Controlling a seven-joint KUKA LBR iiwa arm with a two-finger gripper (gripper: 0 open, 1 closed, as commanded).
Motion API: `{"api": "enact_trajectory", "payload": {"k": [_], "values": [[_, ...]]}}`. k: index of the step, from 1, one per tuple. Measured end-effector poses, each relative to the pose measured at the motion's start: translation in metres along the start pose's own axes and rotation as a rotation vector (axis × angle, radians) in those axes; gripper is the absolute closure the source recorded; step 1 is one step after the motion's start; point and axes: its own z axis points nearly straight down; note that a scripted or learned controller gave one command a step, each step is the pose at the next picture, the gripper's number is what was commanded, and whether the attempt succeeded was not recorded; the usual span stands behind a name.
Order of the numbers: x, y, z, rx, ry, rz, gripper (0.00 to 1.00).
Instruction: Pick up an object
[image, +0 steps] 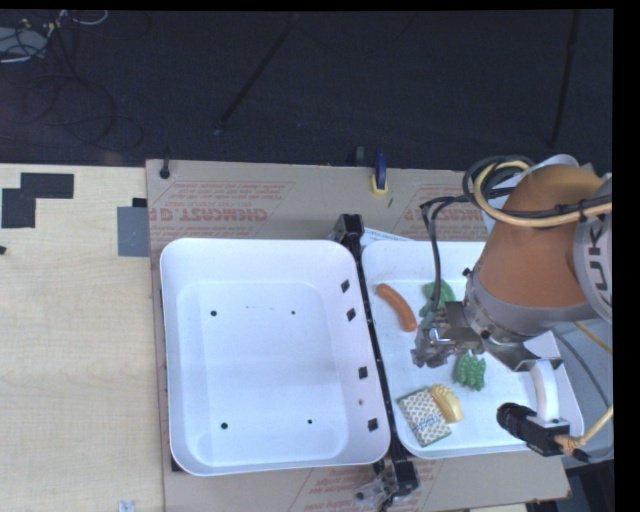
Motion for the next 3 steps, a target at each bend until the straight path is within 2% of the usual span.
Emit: {"api": "enact_trajectory", "payload": {"k": [1, 2, 3], "values": [[0.021, 0.054, -0.074, -0.013, -0.001, -0.002, 1.00], [0.057, 0.062, -0.096, -0.006, 0.000, -0.002, 1.00], [0.082, 0.061, -0.087, -0.001, -0.001, 0.000, 1.00]]}}
